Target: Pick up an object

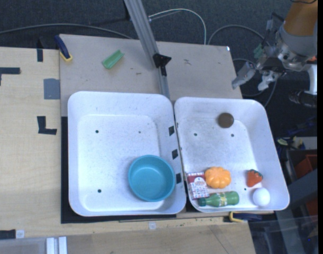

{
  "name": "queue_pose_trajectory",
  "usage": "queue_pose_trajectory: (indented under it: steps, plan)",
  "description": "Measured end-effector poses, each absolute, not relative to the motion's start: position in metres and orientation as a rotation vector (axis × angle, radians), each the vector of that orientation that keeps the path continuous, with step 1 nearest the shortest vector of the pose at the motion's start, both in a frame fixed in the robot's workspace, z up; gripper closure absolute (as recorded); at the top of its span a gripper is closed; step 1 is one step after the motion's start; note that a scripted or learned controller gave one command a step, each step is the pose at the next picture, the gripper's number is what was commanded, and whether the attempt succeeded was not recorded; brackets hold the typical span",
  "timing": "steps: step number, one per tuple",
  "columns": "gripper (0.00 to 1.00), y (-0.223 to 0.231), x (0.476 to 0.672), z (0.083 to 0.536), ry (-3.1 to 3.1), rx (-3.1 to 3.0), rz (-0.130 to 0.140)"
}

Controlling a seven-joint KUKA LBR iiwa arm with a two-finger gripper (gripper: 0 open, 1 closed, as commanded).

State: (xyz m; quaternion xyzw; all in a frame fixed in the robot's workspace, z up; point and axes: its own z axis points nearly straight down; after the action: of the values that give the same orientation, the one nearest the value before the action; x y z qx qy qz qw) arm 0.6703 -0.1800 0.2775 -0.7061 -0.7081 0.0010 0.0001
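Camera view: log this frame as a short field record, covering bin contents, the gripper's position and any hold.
left bin: blue bowl near its front right corner
right bin: brown round object near the back; along the front, red-and-white packet, orange pumpkin-like toy, green bottle lying on its side, red strawberry-like toy, white egg
gripper: beyond the right bin's back right corner, open
hold: nothing between the fingers
bench: green block behind the left bin

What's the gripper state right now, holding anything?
Gripper: open, holding nothing, up past the far right corner of the right bin.
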Motion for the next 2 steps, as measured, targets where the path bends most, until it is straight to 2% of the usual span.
queue_pose_trajectory:
  steps: [1,2]
  plan:
    - [0.00,-0.180,0.670,0.278,-2.224,-2.219,0.004]
    - [0.00,-0.185,0.678,0.223,-2.221,-2.217,0.007]
